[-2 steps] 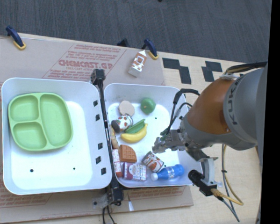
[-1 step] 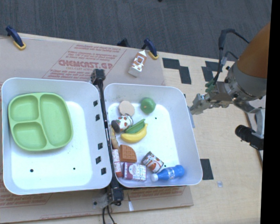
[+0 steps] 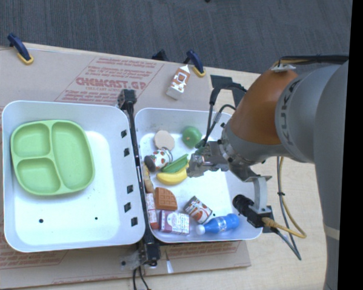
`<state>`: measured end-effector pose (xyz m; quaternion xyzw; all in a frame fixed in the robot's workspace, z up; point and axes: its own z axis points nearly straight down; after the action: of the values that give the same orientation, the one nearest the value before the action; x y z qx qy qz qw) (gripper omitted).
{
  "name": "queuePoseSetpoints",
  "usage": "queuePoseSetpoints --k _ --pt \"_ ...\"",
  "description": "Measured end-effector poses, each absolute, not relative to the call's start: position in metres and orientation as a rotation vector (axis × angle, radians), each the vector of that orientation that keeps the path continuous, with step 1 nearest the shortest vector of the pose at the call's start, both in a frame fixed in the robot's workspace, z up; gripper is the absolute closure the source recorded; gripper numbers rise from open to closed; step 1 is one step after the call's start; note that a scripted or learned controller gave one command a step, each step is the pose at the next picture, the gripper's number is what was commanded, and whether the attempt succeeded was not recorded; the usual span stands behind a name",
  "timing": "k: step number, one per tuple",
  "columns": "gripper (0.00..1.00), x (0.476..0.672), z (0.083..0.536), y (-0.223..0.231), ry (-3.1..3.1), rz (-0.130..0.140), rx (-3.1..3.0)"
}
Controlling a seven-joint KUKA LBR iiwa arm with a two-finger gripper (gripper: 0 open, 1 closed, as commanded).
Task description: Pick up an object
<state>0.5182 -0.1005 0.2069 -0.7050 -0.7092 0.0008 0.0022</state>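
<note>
My gripper (image 3: 199,163) hangs low over the right bin (image 3: 239,196), near the middle of it, just beside the right end of the banana (image 3: 172,176). How wide it stands I cannot tell, and I see nothing held in it. The banana lies toward the bin's left wall with a green pepper (image 3: 177,165) touching its upper side. A green ball (image 3: 192,135) sits near the far edge, and a beige round piece (image 3: 164,139) is just to the left of it. Along the near edge lie a waffle (image 3: 165,199), a small carton (image 3: 176,222), a can (image 3: 198,210) and a blue bottle (image 3: 221,224). The left bin (image 3: 74,223) carries a green divided plate (image 3: 51,157) in its far left corner.
</note>
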Motion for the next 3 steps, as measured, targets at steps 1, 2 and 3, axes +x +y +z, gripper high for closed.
queuePoseSetpoints --k 1,2,3 --pt "1.00 0.574 0.206 -0.085 -2.225 0.001 -2.214" --pt "1.00 0.629 0.192 -0.065 -2.227 0.000 -2.214" --pt "1.00 0.587 0.208 -0.083 -2.224 0.002 -2.215"
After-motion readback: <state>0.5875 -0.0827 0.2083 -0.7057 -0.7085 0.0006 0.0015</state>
